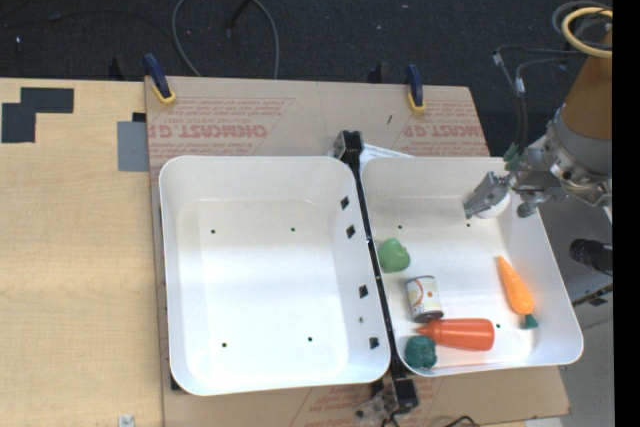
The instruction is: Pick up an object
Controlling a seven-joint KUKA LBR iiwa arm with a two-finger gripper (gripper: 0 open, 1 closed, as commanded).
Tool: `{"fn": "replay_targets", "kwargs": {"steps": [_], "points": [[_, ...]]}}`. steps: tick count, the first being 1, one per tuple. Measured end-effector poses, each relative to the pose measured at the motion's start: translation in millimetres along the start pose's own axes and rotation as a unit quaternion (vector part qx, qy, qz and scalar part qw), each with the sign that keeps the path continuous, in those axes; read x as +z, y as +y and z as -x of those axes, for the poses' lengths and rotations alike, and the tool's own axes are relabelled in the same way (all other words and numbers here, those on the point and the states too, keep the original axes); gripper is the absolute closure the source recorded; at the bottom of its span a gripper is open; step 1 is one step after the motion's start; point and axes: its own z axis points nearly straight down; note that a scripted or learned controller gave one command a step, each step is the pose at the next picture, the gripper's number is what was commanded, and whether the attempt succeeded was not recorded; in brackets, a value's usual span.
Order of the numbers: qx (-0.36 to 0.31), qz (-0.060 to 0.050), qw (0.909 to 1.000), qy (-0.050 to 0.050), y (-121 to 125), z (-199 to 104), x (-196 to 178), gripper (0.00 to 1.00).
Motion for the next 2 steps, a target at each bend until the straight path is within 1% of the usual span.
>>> {"fn": "replay_targets", "kwargs": {"steps": [1, 2], "points": [[-0.001, -0.005, 1.0, 0.001, -31.5, -58.6, 120.8, 0.0], [-0.003, 0.003, 1.0, 0.001, 8.3, -132.5, 58.0, 0.0]]}}
